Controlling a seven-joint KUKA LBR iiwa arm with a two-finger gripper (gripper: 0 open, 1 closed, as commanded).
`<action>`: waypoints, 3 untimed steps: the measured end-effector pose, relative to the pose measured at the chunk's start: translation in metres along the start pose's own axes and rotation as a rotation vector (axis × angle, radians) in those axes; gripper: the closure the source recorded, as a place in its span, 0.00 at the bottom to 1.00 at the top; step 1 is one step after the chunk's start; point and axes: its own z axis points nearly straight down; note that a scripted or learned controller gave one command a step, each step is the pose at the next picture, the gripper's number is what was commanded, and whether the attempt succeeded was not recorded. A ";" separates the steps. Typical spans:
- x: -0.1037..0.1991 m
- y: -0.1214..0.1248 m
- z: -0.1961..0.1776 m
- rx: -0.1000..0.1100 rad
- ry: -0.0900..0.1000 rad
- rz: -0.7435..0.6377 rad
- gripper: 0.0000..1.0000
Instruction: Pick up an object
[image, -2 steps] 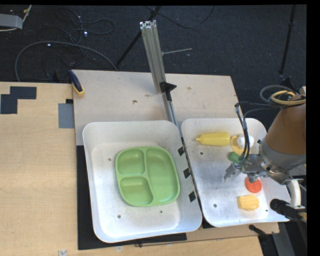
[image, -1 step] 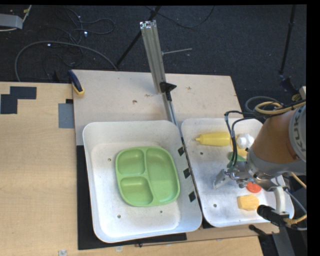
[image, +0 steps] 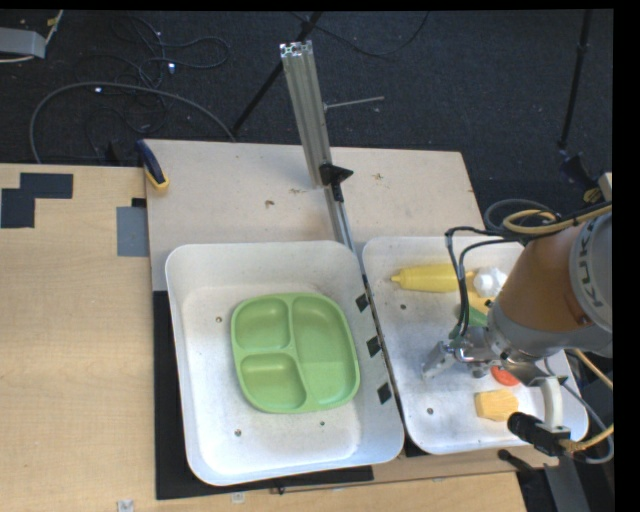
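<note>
1. Reaching in from the right, the grey KUKA arm (image: 555, 290) with its orange band sits low over the right bin (image: 420, 420).
2. Gripper (image: 440, 358) is down near the right bin's floor, about mid-bin, pointing left; jaws look spread apart with nothing visible between them, though the detail is small.
3. Yellow corn-cob-shaped object (image: 425, 278) lies on its side near the back of the right bin, apart from the gripper and behind it.
4. Small white object (image: 487, 282) sits just beside the corn's right end, partly hidden by the arm and a black cable (image: 462, 270).
5. Yellow block (image: 495, 404) rests on the bin floor toward the front right, near the wrist but not touching the jaws.
6. Small red-orange item (image: 506, 377) shows just under the wrist, between the arm and the yellow block; shape hard to tell.
7. Left bin (image: 200, 440) holds a green divided plate (image: 295, 352) with three compartments, lying flat near the bin's middle.
8. Both bins sit side by side on the tabletop (image: 70, 350), their inner edges touching.
9. Aluminium post (image: 308, 110) stands upright behind the bins, at the gap between them.
10. Blue-and-yellow tool (image: 152, 165) lies on the board's back left corner, well apart from the bins.
</note>
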 end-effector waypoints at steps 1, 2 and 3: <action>0.005 0.004 -0.011 -0.009 0.008 0.000 1.00; 0.001 0.006 -0.073 -0.002 -0.004 -0.002 1.00; 0.007 0.012 -0.133 -0.003 -0.004 -0.002 1.00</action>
